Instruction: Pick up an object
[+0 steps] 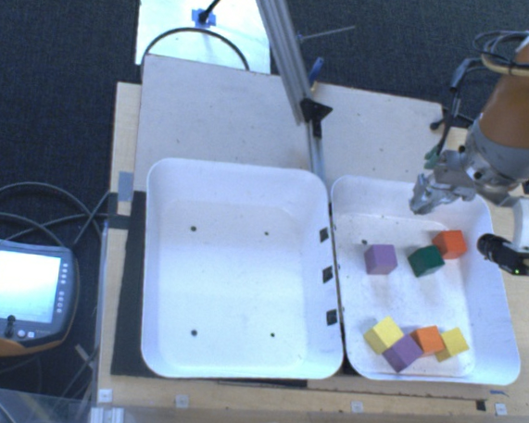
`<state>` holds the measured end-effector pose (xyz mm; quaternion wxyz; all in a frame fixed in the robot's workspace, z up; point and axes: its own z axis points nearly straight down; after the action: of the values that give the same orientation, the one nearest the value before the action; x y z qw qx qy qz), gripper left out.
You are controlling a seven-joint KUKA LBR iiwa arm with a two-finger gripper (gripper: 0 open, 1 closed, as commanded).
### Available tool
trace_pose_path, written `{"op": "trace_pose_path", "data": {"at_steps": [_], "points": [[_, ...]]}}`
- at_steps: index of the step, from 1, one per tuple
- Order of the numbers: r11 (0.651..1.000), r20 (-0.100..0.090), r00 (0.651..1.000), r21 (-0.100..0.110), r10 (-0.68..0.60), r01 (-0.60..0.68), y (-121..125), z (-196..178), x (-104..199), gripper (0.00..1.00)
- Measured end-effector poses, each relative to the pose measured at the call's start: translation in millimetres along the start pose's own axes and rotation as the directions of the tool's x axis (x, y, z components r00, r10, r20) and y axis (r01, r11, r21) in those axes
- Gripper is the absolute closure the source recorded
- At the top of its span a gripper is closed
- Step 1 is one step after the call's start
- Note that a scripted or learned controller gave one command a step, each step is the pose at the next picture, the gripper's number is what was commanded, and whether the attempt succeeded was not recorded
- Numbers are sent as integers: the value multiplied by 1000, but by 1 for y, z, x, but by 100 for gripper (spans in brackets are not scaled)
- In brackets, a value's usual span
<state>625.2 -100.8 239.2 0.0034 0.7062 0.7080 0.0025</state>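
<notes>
Orange block [449, 242] lay just below-right of your jaws [424, 201]; I couldn't tell how they stood.

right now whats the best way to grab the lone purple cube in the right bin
Take the purple cube from straight above, across two opposite side faces. It sits flat on the floor of the right white bin, apart from the dark green cube to its right, so there looks to be room for the hand on either side.
</notes>
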Motion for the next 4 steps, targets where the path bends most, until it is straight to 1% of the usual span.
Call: {"op": "trace_pose_path", "data": {"at_steps": [1, 2, 3, 4], "points": [[1000, 0, 1000, 0, -3, 3, 2, -55, 0, 100], [1000, -3, 1000, 9, -6, 6, -29, -39, 49, 100], [1000, -3, 1000, 8, -6, 6, -46, -35, 90, 100], [1000, -3, 1000, 8, -7, 7, -68, -33, 132, 100]]}}
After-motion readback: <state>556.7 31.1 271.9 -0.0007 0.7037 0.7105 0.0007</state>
